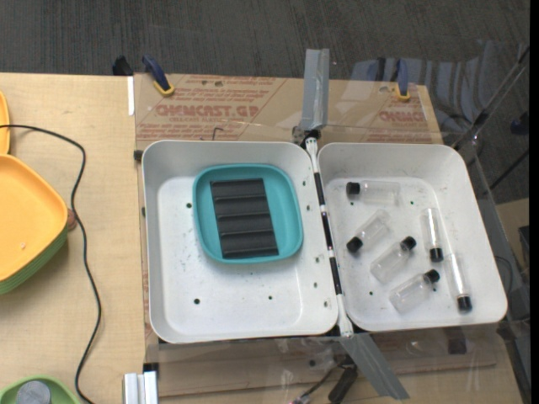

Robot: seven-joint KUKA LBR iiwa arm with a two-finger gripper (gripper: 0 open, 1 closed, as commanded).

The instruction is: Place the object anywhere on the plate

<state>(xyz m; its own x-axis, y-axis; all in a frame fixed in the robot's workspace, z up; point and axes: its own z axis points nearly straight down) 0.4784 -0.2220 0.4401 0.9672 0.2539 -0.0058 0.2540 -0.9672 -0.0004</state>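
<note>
A teal plate (248, 214) carrying a dark ribbed insert (243, 217) sits toward the back of the left bin (168, 301). In the right bin (472, 183), five clear, black-capped vials (368, 232) lie scattered mid-floor toward its front right corner, apparently none touching.

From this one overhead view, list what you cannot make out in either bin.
- Clear vials in the right bin: the transparent bodies blend into the white floor, so their exact outlines and any contents are unclear; the black caps stand out.
- Dark ridged block on the teal plate: too dark to tell its material or whether it is separate pieces.
- Yellow dish: cut off by the left edge.
</note>
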